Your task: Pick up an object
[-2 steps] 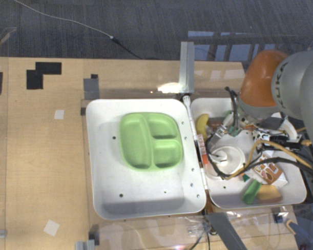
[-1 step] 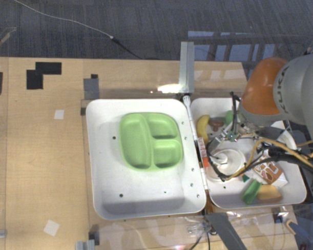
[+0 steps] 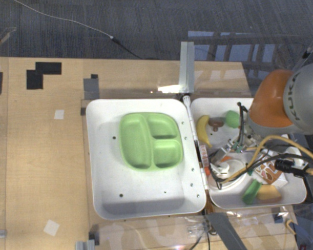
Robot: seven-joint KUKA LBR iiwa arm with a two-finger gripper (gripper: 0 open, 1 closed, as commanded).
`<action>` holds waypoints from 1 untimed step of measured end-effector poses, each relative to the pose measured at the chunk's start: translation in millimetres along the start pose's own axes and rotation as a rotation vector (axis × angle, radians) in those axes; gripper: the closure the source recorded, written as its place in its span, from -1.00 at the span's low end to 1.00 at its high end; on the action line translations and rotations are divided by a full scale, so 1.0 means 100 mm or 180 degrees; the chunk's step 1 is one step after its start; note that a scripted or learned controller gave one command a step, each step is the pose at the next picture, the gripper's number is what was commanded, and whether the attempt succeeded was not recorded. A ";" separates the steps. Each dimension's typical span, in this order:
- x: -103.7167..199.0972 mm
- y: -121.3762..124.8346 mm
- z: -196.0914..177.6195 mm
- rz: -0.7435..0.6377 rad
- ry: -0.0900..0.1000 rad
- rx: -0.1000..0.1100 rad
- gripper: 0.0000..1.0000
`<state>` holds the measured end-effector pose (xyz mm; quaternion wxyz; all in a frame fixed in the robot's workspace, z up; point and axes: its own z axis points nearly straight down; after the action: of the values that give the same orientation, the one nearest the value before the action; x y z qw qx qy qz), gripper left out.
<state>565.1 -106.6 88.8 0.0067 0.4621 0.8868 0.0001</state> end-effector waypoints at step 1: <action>0.06 0.06 0.00 -0.0156 -0.0018 0.0000 -1.00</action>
<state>566.6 -98.4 89.1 0.0092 0.4403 0.8978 -0.0014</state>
